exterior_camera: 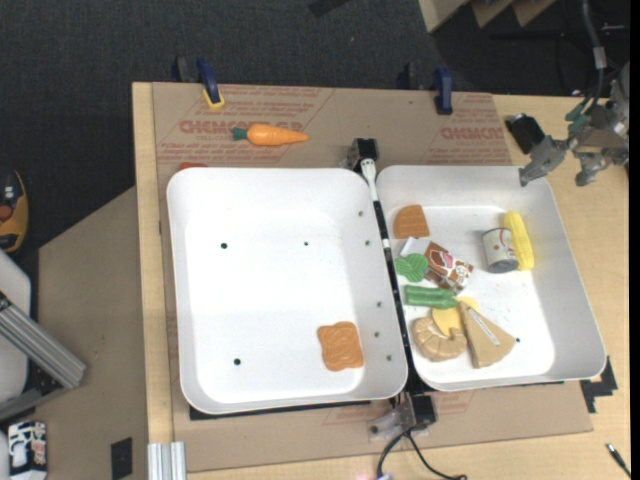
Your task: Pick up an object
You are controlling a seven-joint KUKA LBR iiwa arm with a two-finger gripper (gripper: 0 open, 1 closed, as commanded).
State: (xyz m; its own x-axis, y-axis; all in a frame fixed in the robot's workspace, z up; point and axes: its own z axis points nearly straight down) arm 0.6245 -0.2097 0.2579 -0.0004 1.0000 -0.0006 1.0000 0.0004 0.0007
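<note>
Hand [562, 165] at upper right, above the right bin's [575, 298] far corner; fingers spread, nothing between them. Right bin holds about 8 items: yellow corn [519, 240] beside a small can [497, 250], green pieces, wedges. Left bin [200, 268] holds 1 orange slab [341, 346]. Toy carrot [274, 136] lies on the tabletop [150, 168] behind it.

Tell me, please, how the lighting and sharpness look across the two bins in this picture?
Camera view: light is even and soft; the left bin looks bright white with faint shading and no hard glare; toys in the right bin cast only slight shadows; the gripper at the upper right looks slightly blurred; overall detail is coarse.
</note>
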